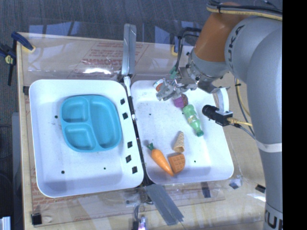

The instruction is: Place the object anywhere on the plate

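A blue plate (90,122) with three compartments lies in the left bin (45,176). In the right bin (218,164) lie a carrot (160,160), an orange waffle piece (177,163), a tan cone (179,141), a green bottle (193,119) and a small purple object (180,100). My gripper (164,88) hangs over the far end of the right bin, just left of the purple object and well apart from the plate. Nothing can be made out in its grasp.
A ridge with black clips (129,128) separates the two bins. The grey arm with its orange band (216,37) reaches in from the right above the right bin's far corner. A black fitting (216,114) sticks out over the right rim.
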Robot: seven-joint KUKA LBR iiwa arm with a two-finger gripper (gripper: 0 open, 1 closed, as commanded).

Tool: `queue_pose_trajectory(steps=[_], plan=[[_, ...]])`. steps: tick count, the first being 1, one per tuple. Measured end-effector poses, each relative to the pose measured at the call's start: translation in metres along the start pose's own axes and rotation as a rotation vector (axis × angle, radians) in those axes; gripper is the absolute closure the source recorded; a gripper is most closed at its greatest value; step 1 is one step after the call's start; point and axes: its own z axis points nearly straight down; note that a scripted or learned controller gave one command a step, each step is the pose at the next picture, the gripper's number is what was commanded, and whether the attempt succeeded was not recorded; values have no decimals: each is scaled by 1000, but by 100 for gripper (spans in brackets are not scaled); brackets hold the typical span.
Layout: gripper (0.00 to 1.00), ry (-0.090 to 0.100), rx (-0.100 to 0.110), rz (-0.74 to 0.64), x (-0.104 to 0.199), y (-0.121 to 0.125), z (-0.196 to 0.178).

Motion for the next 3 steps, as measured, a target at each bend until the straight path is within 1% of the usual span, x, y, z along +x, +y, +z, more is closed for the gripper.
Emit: queue_pose_trajectory(steps=[1,2,3], plan=[[100,0,3,-139,80,3,9],[100,-1,2,-284,155,-1,34],[0,-1,1,-283,155,-1,33]])
